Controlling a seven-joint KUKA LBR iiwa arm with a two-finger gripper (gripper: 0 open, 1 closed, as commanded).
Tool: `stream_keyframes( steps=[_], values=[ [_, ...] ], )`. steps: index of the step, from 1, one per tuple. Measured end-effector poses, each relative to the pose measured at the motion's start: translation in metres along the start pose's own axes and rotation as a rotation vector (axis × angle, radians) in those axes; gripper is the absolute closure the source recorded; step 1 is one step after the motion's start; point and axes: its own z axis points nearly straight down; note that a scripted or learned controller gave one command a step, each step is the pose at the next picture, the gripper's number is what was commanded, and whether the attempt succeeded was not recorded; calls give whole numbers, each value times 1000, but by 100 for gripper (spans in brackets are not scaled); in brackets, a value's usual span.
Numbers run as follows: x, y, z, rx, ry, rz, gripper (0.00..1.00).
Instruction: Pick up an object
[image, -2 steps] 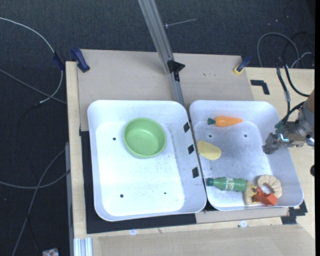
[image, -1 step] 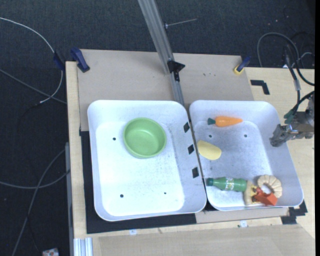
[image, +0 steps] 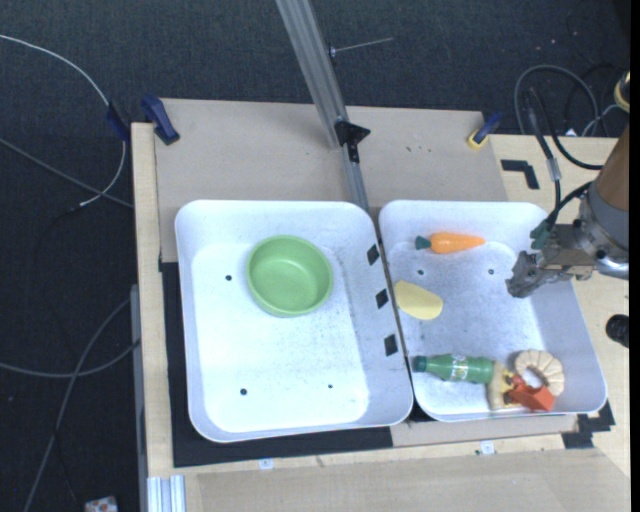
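The right bin (image: 560, 320) holds an orange toy carrot (image: 452, 242) at its far side, a pale yellow piece (image: 417, 300) near its left wall, a green bottle (image: 456, 369) lying on its side at the front, and a tan ring with a red piece (image: 530, 381) in the front right corner. The green bowl (image: 290, 275) sits in the left bin (image: 280, 400). My gripper (image: 524, 281) hangs over the right side of the right bin, right of the carrot and above the ring, with nothing seen between its fingers.
A metal pole (image: 318, 75) slants down from the top to the gap between the bins. Blue and yellow clamps (image: 158, 120) mark the board's far corners. Cables (image: 545, 110) loop at the upper right beside the arm.
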Motion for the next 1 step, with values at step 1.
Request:
stream_keyframes(
  steps=[1],
  values=[
    [63, 3, 12, 6, 1, -1, 100]
  ],
)
